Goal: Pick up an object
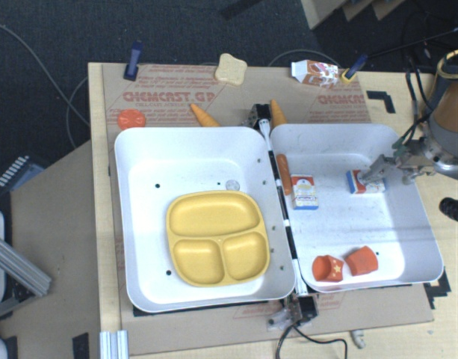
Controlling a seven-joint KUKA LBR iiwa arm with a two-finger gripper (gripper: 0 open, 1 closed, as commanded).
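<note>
The approach step of the pick was judged to be in hand: the gripper (pixel 378 172) was seen low over the right bin (pixel 408 144), and whether it was spread or closed could not be told from the slanted view. A small red, white and blue object (pixel 356 182) lay just beside the gripper tip, on the side away from the arm, and whether it was touched could not be made out. Farther out on that same side a small carton (pixel 305 193) was lying flat, with an orange carrot-like stick (pixel 284 173) against the bin wall beyond it. Two orange-red pieces (pixel 344 265) were placed well apart from the tip, toward the near rim. The next move was judged to call for the tip to be centred over the nearest object before any closing. The bins were set on a cardboard-covered bench (pixel 169 88) strewn with small props; a yellow divided plate (pixel 217 238) lay in the left bin (pixel 139 200), and dark carpet (pixel 64 21) surrounded the bench.
</note>
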